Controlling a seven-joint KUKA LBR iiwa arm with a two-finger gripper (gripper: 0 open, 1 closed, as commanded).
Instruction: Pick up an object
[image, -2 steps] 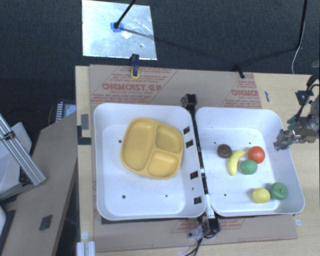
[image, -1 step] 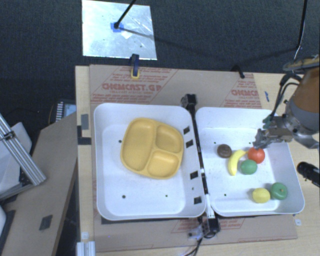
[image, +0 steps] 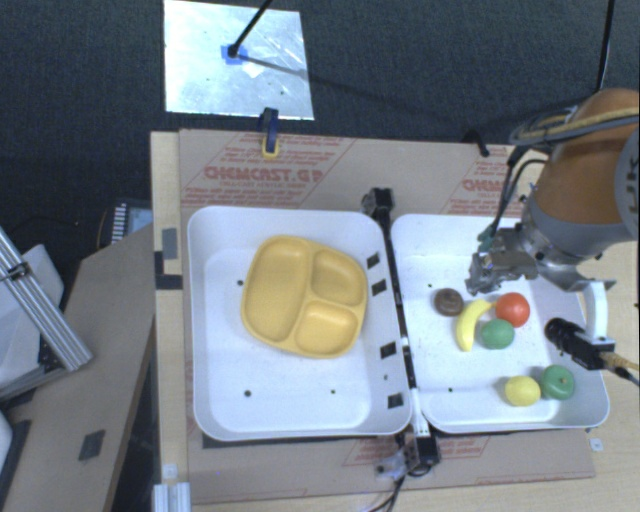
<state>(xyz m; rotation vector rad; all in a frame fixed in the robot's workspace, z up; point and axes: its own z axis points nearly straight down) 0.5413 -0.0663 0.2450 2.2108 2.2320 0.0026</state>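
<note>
The right bin holds a brown round piece, a yellow banana, a red tomato, a green round fruit, a yellow lemon and a green apple. My gripper hangs over the right bin's upper middle, just above the banana's top end and between the brown piece and the tomato. Nothing shows between its fingers.
The left bin carries a yellow divided plate in its middle. A black ridge separates the two bins. The arm's orange and grey body overhangs the right bin's upper right corner.
</note>
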